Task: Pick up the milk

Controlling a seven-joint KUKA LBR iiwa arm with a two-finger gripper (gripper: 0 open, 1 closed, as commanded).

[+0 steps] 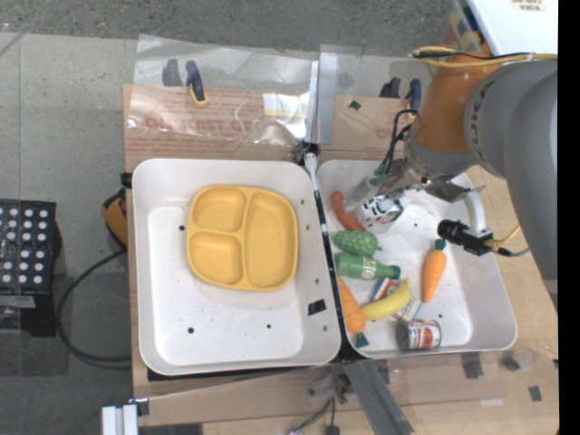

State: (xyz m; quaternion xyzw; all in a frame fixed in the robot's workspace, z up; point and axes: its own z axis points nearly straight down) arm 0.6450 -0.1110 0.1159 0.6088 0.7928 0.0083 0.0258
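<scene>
Nearest you, a small can [419, 334] lies at the front of the right bin [489, 320], beside a banana [385, 304] and a carrot [433, 274]. Your milk [381, 209], cow-spotted, sits at the bin's back, near a sausage [347, 211]. Your claw [391, 188] is directly over it; you cannot tell its state. Left bin [163, 324] holds a yellow plate [243, 236].
</scene>
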